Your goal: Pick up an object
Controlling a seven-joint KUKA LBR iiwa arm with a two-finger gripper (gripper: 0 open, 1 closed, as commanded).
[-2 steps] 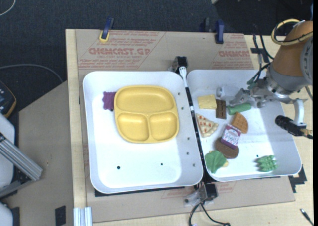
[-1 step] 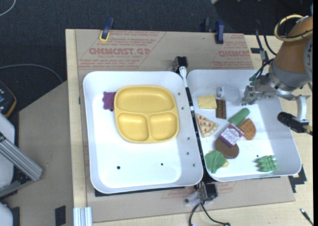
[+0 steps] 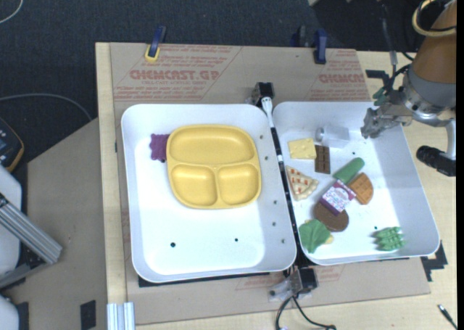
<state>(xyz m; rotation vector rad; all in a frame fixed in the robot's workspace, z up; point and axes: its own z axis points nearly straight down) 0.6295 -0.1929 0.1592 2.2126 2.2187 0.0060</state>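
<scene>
My gripper hangs over the far right part of the right bin, with the grey arm and its orange band rising toward the upper right. Just left of it lies a small pale clear object. Toy food fills the bin's middle: a yellow cheese block, a brown bar, a pizza slice, a green cucumber, an orange-brown piece, a purple-labelled item on a brown disc, a green leaf and a green bunch. Nothing shows in the gripper.
The left bin holds a yellow compartment tray with a purple piece at its left side. Both bins rest on a cardboard sheet clamped at the back. A black divider strip runs between the bins.
</scene>
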